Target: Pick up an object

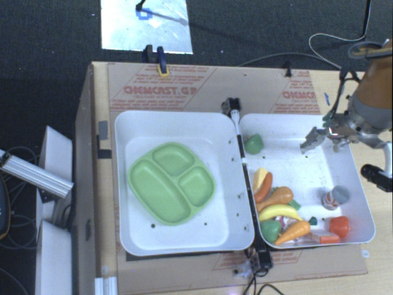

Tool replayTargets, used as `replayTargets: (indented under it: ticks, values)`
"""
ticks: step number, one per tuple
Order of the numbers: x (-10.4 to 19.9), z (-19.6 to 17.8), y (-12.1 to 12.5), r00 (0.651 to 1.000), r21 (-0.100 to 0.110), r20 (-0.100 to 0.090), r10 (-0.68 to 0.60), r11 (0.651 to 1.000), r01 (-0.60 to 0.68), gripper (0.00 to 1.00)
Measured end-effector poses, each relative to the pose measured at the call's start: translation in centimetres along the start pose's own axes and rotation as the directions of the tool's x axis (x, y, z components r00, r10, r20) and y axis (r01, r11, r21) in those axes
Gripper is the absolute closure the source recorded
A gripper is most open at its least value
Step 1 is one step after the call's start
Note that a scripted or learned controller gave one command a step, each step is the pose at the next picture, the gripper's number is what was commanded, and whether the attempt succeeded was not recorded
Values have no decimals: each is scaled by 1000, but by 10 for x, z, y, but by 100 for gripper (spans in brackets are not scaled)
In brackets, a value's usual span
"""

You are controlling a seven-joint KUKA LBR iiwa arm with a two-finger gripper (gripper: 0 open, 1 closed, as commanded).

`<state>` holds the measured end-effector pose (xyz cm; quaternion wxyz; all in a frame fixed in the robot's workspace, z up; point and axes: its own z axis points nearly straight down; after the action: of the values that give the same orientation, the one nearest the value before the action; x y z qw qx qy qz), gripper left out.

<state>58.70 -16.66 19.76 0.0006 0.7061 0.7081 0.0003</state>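
Gripper (314, 139) hangs over the upper right part of the right bin (288, 126), at the end of the grey arm (368, 112) that reaches in from the right edge. Whether it is spread or pressed together cannot be told at this angle, and nothing shows between its tips.

Left of the right bin and touching it along the middle seam sits the left bin (132, 128), which holds a green divided plate (171, 182).

Inside the right bin, the toys crowd its lower left corner: a banana (279, 212), two carrots (293, 230) and (276, 196), and a yellow-orange piece (261, 180) close to the seam. A green ball (253, 143) lies alone near the bin's upper left corner, well apart from the gripper. A red toy (339, 225) sits near the bin's lower right corner, with a small grey and red can (335, 197) just above it, below the gripper.
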Motion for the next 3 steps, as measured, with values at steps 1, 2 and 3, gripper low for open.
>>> replayTargets:
  ticks: [1, 2, 3]
  values:
    - [16, 113, 12, 1000, 0, 0, -1, 1000, 1, 0]
    - [56, 113, 3, 1000, 1, -1, -3, 1000, 3, 0]
    - [66, 119, 67, 1000, 64, 2, -3, 998, 3, 0]
